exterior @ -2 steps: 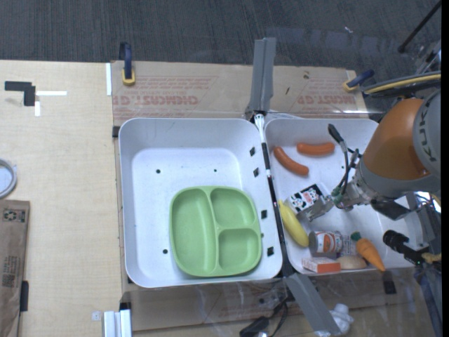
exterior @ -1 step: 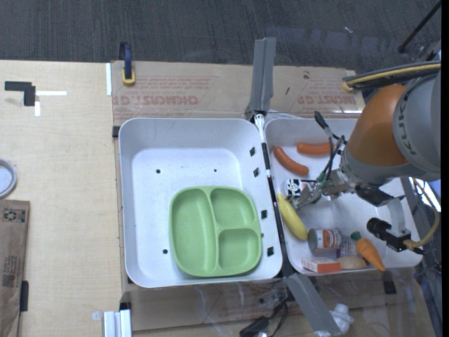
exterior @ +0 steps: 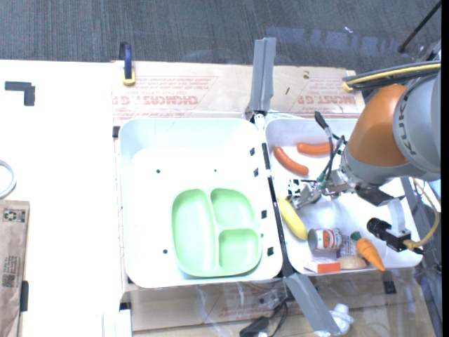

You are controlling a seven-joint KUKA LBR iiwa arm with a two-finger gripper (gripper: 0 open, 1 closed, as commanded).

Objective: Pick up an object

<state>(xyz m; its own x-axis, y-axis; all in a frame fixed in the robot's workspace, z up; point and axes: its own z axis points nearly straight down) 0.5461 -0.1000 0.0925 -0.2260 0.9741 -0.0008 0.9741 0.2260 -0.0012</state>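
My gripper [exterior: 306,195] hangs low over the middle of the right bin [exterior: 393,264], reaching in from the right under the orange-banded wrist. Just below and left of it lies a yellow banana [exterior: 293,218] along the bin's left wall. Two reddish sausages lie above it, one slanted [exterior: 290,161] and one level [exterior: 313,147]. Near the bin's front stand a small can [exterior: 327,240], an orange carrot [exterior: 370,253] and a flat red-and-white piece [exterior: 327,266]. I see nothing held at the gripper.
The left bin [exterior: 140,188] holds a light green divided plate [exterior: 215,231]. A grey upright post [exterior: 263,76] stands behind the gap between the bins. A blue-and-yellow clamp [exterior: 127,65] sits on the cardboard at the back left.
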